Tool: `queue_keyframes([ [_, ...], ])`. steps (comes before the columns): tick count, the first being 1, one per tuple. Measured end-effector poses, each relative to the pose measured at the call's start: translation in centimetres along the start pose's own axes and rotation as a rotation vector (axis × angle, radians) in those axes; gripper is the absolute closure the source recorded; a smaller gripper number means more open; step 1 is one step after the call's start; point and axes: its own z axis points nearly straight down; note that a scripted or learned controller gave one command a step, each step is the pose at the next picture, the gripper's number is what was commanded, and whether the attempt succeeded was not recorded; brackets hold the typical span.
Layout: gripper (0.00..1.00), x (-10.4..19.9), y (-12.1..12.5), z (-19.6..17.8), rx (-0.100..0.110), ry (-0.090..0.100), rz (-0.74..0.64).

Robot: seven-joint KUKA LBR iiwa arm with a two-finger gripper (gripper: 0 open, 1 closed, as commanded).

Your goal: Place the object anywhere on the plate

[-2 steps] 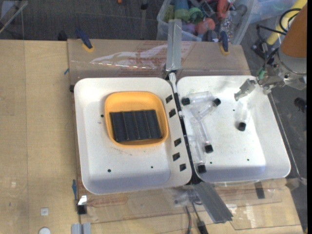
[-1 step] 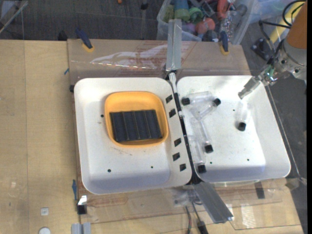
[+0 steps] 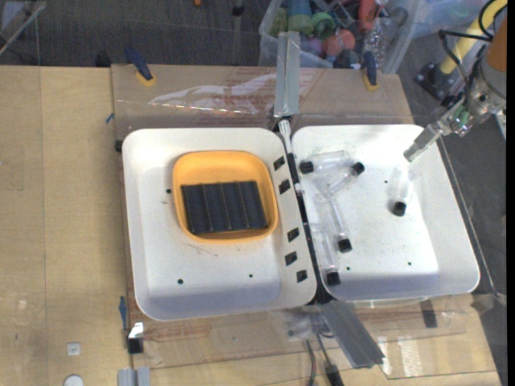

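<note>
Wooden bench [image 3: 56,215], white bins [image 3: 153,288], toy crate [image 3: 346,10]

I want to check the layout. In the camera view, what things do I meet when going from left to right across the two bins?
Left bin → orange plate holding a dark ridged block → clear plastic pieces with black caps in the right bin → gripper.

toy tub [image 3: 346,10] behind bins, blue clamps [image 3: 143,71]
</note>
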Motion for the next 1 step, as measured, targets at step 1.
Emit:
queue_keyframes([
  [1, 0.0, 0.05, 0.11, -1.54, 0.0, -0.001, -0.044],
])
